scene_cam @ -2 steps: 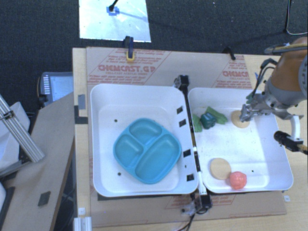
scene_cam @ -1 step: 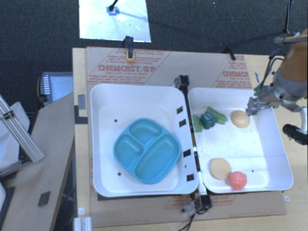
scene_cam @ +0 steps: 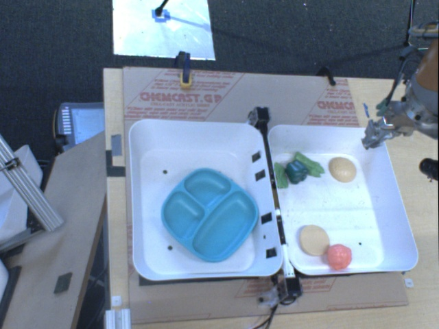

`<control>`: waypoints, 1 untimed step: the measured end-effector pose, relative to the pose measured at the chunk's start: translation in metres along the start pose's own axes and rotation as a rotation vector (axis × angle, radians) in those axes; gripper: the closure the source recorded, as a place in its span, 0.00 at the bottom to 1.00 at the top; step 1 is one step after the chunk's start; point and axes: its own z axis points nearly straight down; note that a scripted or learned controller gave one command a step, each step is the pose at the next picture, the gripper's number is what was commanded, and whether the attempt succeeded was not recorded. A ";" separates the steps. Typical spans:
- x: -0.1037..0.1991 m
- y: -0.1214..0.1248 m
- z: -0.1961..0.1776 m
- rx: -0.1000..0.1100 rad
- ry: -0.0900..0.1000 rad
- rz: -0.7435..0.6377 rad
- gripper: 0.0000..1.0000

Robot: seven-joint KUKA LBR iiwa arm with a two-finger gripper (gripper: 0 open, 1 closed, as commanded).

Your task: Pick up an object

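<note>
The metal gripper [scene_cam: 374, 133] hangs over the far right rim of the right bin [scene_cam: 394, 184] with nothing visible in it; whether it is open or closed I cannot tell. The arm [scene_cam: 422, 94] reaches in from the right edge at a slant. Inside that smooth white bin lie a green leafy toy [scene_cam: 297, 168], a pale egg-shaped piece [scene_cam: 342, 168], a flat tan disc [scene_cam: 314, 239] touching a pink bumpy ball [scene_cam: 339, 256], while the left bin [scene_cam: 147, 149] holds a glossy blue divided plate [scene_cam: 208, 213].
</note>
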 end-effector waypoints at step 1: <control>0.000 0.001 -0.014 0.005 0.002 0.001 1.00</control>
